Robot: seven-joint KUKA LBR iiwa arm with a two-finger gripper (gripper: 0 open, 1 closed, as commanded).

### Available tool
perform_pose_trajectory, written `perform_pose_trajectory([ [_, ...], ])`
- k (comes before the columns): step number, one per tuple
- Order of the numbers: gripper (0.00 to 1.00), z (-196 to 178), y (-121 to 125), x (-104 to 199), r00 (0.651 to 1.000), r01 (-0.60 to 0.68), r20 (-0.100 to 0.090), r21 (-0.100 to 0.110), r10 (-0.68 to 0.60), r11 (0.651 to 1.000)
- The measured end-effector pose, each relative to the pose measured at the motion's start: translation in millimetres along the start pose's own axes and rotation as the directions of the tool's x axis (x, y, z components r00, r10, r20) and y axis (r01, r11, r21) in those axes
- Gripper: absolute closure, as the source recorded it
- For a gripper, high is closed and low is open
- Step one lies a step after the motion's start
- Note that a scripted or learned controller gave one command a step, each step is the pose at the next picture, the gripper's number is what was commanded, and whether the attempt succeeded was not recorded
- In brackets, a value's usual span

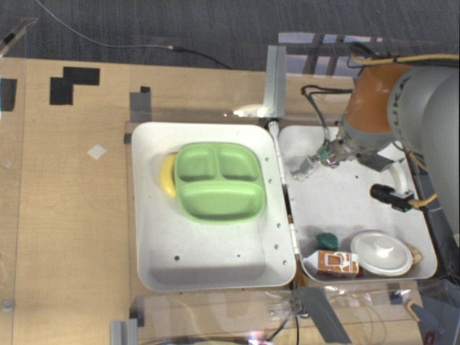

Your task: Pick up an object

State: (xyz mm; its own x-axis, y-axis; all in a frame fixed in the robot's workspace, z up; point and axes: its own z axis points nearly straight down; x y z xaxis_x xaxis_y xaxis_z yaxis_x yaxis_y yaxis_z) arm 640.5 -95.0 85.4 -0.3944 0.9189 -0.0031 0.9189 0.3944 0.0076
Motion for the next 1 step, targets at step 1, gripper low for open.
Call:
perform_pose_trajectory([
  [1,0.00,0.6,9.8,-15.0,0.936,-0.351,0.001,0.003,0.351,0.936],
])
